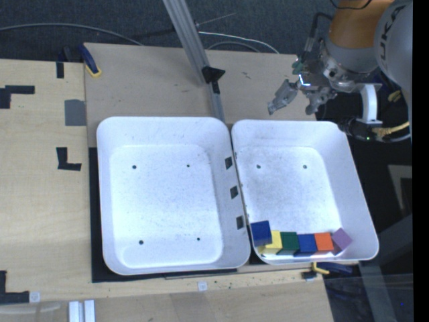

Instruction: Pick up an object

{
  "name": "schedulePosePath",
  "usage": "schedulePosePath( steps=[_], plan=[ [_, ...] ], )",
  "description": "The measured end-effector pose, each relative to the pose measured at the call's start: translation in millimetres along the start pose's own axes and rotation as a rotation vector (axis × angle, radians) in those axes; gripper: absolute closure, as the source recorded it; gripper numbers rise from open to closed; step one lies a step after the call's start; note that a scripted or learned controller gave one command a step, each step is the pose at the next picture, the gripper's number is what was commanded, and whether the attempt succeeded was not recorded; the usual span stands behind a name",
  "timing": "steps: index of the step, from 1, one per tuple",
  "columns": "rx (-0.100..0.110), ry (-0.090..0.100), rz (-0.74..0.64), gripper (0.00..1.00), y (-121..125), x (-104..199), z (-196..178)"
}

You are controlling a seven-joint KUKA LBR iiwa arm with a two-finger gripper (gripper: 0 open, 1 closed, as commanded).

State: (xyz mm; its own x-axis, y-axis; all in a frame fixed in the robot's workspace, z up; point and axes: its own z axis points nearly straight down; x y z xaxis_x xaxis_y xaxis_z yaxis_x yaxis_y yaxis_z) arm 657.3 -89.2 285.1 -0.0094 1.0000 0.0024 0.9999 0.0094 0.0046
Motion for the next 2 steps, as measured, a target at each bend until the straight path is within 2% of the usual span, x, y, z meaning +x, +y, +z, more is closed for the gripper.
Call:
schedulePosePath(
  steps=[1,2],
  plan=[
    [0.005,-0.002,0.007,0.0,-1.3,-5.4,3.4],
    [0.005,-0.002,0.005,1.0,-0.9,-4.4,-6.6]
  ],
)
